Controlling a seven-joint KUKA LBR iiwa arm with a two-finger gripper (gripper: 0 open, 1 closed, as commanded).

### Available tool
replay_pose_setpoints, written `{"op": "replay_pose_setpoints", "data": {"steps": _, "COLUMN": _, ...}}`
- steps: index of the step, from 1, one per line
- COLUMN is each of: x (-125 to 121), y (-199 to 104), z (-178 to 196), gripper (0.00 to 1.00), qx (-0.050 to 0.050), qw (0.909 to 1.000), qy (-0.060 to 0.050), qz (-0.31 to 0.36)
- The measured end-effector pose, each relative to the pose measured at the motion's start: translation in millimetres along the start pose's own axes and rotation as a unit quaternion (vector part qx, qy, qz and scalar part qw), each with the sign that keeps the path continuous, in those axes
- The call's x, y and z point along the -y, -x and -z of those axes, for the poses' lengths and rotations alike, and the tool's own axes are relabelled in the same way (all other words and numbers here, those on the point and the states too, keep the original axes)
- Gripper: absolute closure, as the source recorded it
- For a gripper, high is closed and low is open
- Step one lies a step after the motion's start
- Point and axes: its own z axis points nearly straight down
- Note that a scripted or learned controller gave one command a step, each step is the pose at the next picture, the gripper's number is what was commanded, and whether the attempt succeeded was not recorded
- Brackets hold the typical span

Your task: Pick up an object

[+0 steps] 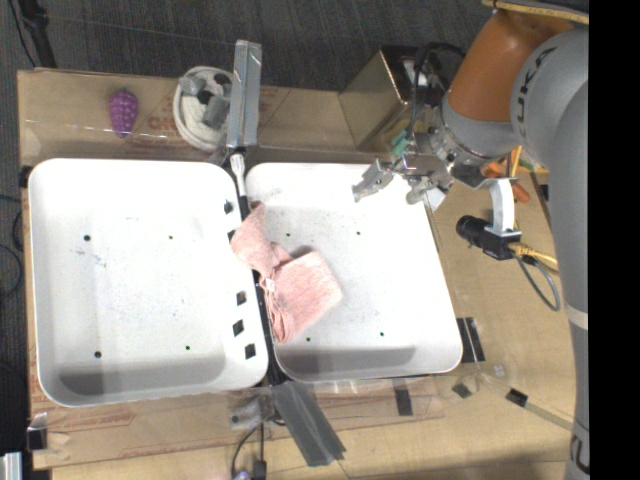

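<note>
Hovering gripper (395, 183) over the right bin's (420, 298) upper edge, fingers spread wide, holding nothing. Pink cloth (290, 278) lying crumpled against the divider, well apart. Approaching; next, seemingly needing travelling left and descending.

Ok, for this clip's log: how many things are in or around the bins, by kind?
White bins: 2, left and right
Pink cloth: 1, in the right bin by the divider
Purple object: 1, on the bench behind the left bin
Total: 4
</note>
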Motion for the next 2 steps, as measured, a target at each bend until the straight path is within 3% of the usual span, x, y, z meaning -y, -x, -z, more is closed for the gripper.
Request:
{"op": "replay_pose_setpoints", "data": {"steps": 1, "x": 43.8, "y": -18.1, "z": -136.3, "gripper": 0.0, "qx": 0.0, "qw": 0.9996, "qy": 0.0, "qz": 0.029}}
{"op": "replay_pose_setpoints", "data": {"steps": 2, "x": 24.0, "y": -63.0, "z": -157.4, "gripper": 0.0, "qx": 0.0, "qw": 0.9951, "qy": 0.0, "qz": 0.099}}
